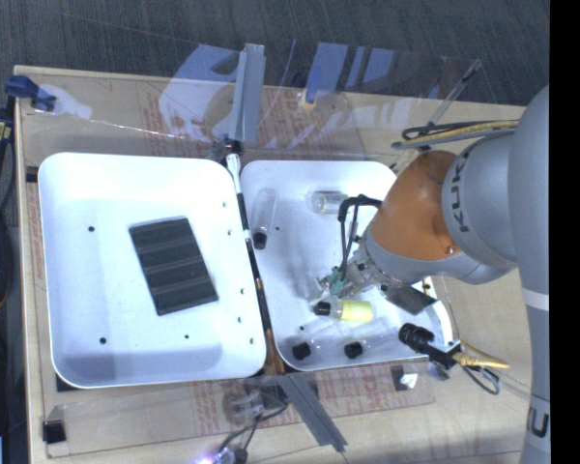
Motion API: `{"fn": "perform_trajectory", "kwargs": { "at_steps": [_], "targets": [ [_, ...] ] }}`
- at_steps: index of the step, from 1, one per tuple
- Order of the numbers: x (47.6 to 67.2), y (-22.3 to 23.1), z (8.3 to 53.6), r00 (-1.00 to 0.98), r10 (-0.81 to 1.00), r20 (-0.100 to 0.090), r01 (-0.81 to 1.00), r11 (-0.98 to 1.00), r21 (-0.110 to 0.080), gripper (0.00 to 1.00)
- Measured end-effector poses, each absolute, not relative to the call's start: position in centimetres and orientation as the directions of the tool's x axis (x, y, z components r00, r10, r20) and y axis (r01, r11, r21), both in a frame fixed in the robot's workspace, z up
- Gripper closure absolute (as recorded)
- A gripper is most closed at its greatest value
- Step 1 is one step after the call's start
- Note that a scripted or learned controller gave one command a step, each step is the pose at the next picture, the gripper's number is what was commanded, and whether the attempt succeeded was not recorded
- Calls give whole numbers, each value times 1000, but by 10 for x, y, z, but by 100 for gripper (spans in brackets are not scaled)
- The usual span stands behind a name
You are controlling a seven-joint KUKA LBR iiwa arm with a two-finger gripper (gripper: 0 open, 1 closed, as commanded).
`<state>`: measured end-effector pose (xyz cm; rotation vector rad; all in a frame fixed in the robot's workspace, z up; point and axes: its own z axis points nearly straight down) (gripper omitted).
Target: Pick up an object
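My gripper [336,282] hangs low over the middle of the right bin [280,187], under the orange wrist band. Just below its tip lies a small yellow piece with a black end [348,309]. A clear tube [326,201] lies toward the bin's far side. Another clear tube with a black cap [261,228] rests by the left wall. Two small black caps [302,351] [352,349] and a clear piece [372,335] sit along the near wall. A dark ribbed rectangular block [173,265] lies flat in the left bin [68,182].
The arm's grey body covers the right bin's right side. A grey bar [247,95] stands upright behind the divide between the bins. Clear panels and loose tools lie on the bench behind and to the right.
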<state>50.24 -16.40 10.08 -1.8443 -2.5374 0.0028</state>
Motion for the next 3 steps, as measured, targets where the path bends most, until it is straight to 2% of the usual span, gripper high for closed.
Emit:
{"fn": "perform_trajectory", "kwargs": {
  "at_steps": [1, 2, 3],
  "targets": [
    [527, -210, 91, -321, 947, 2, 947, 321, -2, 100],
    [514, -211, 128, -318, 948, 0, 948, 318, -1, 100],
    [514, -211, 128, -318, 948, 0, 948, 318, -1, 0]
  ]
}}
